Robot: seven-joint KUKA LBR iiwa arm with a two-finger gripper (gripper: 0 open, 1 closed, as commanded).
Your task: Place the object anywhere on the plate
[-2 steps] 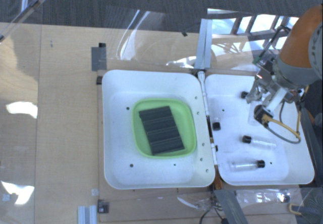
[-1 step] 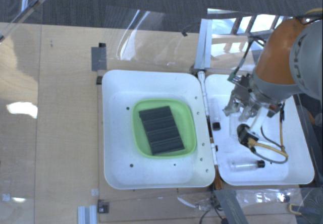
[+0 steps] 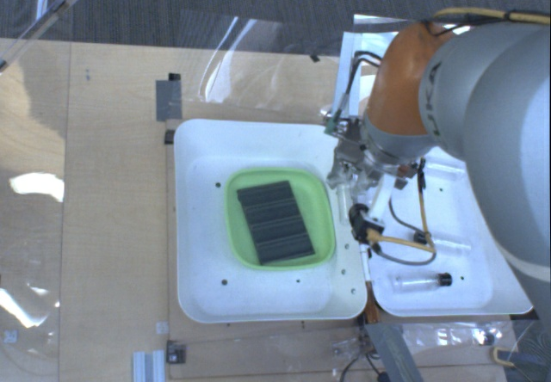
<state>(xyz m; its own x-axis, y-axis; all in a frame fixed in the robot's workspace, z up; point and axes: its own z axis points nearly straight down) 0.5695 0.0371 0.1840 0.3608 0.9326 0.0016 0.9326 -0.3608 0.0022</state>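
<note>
A green square plate [image 3: 323, 208] sits in the left white bin [image 3: 198, 286]. A dark grey ribbed rectangular block [image 3: 275, 222] lies flat on the plate, slightly turned. My gripper [image 3: 347, 181] hangs over the seam between the two bins, just right of the plate's right edge and apart from the block. The grey arm with its orange band [image 3: 405, 88] covers the upper part of the right bin.
In the right bin [image 3: 482, 294] a clear syringe-like tube with a black tip [image 3: 422, 282] lies near the front. A yellow and black cable [image 3: 398, 241] loops below the gripper. A grey bracket [image 3: 169, 98] stands on the bench behind the left bin.
</note>
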